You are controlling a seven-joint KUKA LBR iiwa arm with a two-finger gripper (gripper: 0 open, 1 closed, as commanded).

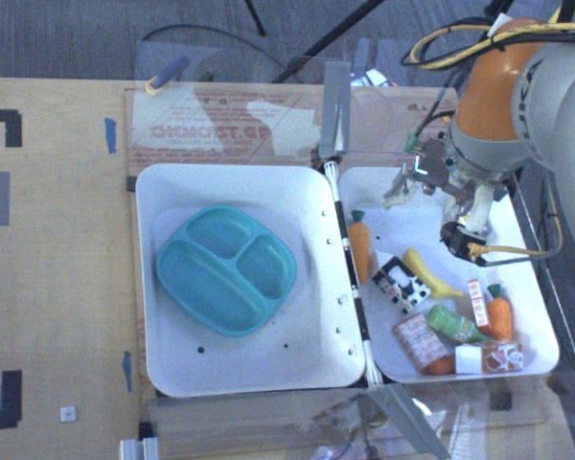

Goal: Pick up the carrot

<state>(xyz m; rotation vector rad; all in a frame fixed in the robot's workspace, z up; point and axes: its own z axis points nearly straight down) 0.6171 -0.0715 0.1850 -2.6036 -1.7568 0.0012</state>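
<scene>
An orange carrot (360, 250) with a green top lies along the left wall of the right bin (546, 338), pointing toward the front. A second, shorter carrot (500, 318) lies near that bin's right wall. My gripper (401, 188) hangs over the back part of the right bin, behind and to the right of the first carrot and apart from it. Nothing shows in its grasp. The grey arm with its orange band (489, 94) reaches in from the upper right.
The right bin also holds a yellow banana (429, 274), a black-and-white block (400, 283), a green item (450, 324) and several small packets near the front. A teal divided plate (227, 268) lies in the left bin (163, 185). A metal divider (350, 276) separates the bins.
</scene>
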